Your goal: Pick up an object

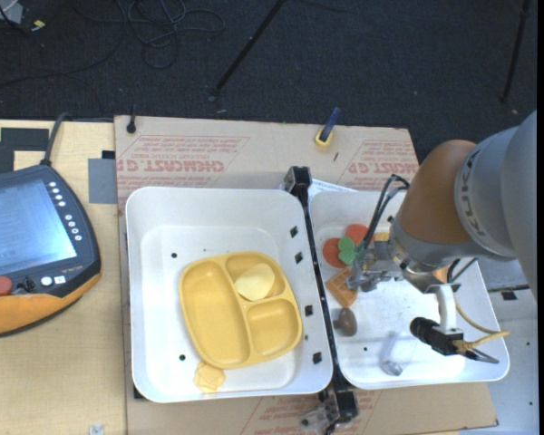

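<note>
The gripper (367, 275) hung low over the right bin (377, 329), at its left part, above a small group of things. I could not tell if it was open or closed, because the wrist hid it from above. Nothing could be seen held in it.

Just under and beside it lay a red disc (334, 250), a green piece (351, 247) touching the disc, and an orange piece (341, 290). A brown lump (345, 320) lay near the divider, and a grey thing (392, 362) lay well apart, toward the front wall. The left bin (154, 243) held a yellow tray (213, 320) with a pale lump (256, 282) in one compartment.

I judged the step to be the reach or the grasp, with no lift done yet. The next move probably called for closing on one piece only, likely the green or the orange one, and then a straight lift. The pieces lay close together, so the grip could slip or catch two.
</note>
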Robot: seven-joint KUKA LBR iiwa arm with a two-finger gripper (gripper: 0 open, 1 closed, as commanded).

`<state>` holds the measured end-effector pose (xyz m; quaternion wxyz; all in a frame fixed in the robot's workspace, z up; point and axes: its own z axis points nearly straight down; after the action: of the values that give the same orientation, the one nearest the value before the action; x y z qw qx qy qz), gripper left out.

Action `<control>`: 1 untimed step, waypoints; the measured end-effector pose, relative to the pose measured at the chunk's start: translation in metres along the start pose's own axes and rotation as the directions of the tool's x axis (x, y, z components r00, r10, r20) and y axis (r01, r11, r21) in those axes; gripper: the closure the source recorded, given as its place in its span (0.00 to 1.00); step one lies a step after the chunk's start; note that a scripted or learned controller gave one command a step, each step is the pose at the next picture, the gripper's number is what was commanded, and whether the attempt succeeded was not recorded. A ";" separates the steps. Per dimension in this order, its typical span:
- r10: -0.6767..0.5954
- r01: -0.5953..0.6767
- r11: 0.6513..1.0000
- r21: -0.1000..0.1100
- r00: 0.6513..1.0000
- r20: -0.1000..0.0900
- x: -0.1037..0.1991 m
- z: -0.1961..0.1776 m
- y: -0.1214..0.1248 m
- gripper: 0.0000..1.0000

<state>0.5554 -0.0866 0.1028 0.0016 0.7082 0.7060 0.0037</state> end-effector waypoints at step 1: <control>-0.007 0.007 1.000 0.010 1.000 0.000 0.066 -0.089 -0.055 1.00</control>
<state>0.4996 -0.0211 0.1912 -0.0020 0.7058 0.7084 0.0002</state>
